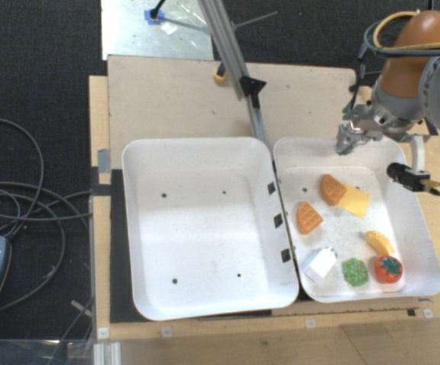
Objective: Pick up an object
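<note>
Tan bench [174, 101] — two white bins [140, 204] side by side

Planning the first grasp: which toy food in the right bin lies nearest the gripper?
The orange bread-like piece, at the top of the cluster just below the gripper; the yellow wedge beside it lies slightly farther.

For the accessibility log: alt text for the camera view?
The gripper hangs over the far edge of the right bin, which holds toy foods including a tomato, a green piece and a yellow wedge. The left bin sits alongside.
</note>
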Motion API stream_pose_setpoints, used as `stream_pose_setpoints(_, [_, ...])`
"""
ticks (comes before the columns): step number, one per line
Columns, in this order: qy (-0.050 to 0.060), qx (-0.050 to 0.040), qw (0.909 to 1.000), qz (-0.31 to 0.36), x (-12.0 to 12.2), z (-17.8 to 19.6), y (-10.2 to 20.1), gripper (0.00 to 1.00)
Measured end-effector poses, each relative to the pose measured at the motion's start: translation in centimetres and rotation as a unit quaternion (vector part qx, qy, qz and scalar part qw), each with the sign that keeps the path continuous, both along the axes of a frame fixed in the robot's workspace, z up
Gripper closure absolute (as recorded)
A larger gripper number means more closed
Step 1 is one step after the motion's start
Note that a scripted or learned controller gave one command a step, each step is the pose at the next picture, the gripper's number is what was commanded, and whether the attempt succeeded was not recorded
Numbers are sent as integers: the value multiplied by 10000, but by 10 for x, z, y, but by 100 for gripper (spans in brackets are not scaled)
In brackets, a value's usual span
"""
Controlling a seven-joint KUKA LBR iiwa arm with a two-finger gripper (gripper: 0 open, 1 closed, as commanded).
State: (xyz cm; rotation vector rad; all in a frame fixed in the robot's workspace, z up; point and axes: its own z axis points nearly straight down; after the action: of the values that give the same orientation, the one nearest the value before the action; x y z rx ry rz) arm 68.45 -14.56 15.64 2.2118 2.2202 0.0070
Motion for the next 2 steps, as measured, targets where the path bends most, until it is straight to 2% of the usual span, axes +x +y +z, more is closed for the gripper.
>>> stream_pose_setpoints(2, [0,-1,10000,-9,-8,105,-7,100])
